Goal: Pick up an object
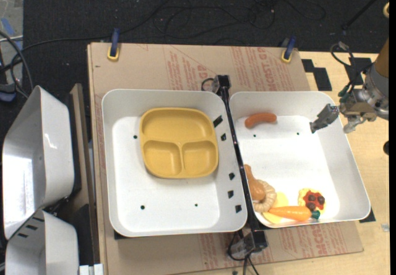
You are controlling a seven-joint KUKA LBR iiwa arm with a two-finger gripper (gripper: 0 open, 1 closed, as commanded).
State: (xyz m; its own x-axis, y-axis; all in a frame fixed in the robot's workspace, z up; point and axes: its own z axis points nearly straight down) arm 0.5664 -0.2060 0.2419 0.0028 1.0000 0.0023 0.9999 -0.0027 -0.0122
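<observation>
Cardboard-topped bench; tool, grip state unclear, should drop squarely over the sausage to its left.

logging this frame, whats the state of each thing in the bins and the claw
yellow plate: upright, flat in the left bin, nothing on it
sausage: lying loose in the right bin
carrot: lying at the near edge
claw: over the right bin's far right edge, holding nothing

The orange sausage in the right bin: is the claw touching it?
Apart. The camera view shows bare white bin floor between the orange sausage and the claw.
</observation>
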